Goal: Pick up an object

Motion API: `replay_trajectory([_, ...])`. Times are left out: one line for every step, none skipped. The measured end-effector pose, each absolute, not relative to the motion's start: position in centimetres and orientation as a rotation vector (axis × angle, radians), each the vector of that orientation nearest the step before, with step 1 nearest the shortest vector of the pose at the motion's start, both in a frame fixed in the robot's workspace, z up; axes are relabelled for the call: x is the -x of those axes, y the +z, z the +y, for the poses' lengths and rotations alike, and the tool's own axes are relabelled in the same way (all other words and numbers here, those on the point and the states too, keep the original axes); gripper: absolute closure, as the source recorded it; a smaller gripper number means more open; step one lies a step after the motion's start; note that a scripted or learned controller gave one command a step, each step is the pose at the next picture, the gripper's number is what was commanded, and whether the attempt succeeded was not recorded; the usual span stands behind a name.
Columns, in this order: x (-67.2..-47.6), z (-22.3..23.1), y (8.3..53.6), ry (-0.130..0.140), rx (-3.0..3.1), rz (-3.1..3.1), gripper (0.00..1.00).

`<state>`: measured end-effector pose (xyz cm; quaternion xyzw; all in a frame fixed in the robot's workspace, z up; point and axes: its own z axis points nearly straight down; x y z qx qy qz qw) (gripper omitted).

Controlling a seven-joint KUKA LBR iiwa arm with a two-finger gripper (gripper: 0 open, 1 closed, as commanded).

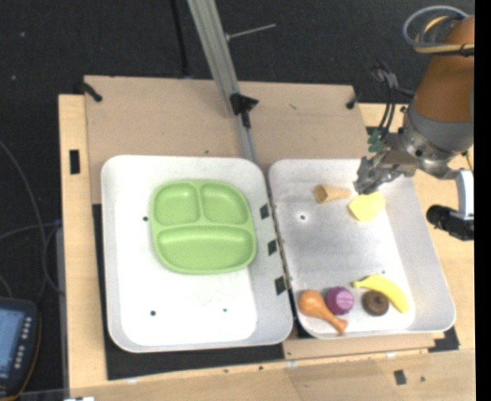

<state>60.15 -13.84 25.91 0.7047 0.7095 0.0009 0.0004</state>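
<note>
The gripper (371, 182) hangs over the far part of the right bin (421, 257), right at the far edge of a pale yellow wedge (367, 206), which looks like the piece it is going for. Whether it is spread or pressed together I cannot tell; its tip is dark and blurred against the bin floor, and nothing shows plainly between it. The wedge lies flat in the far right quarter of that bin, just right of a small tan cone (331, 194) and well apart from the cluster along the near edge: an orange gourd (321, 306), a purple piece (339, 299), a brown ring (377, 303) and a banana (384, 291). The main risk, as I judge it, is a glancing contact: the tool sits at the wedge's edge, not over its middle, so a closing motion could nip one corner and flick the piece away, or push it toward the right wall. A smooth, low shape may also slip out on the lift. The wedge's long axis seems to run from near left to far right, its broader end toward the arm, though the outline is soft. The left bin (120, 249) carries a green plate (204, 226), far from any of this.
</note>
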Motion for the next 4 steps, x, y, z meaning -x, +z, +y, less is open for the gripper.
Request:
replay_trajectory([-60.1, -7.7, 26.4, 0.003, -2.213, 2.23, 1.0])
replay_trajectory([-59.9, -2.4, 24.9, 0.001, -2.214, 2.229, 1.0])
replay_trajectory([-59.6, 2.7, 23.8, 0.001, -2.215, 2.23, 1.0])
replay_trajectory([-60.1, 7.9, 23.0, 0.001, -2.214, 2.23, 1.0])
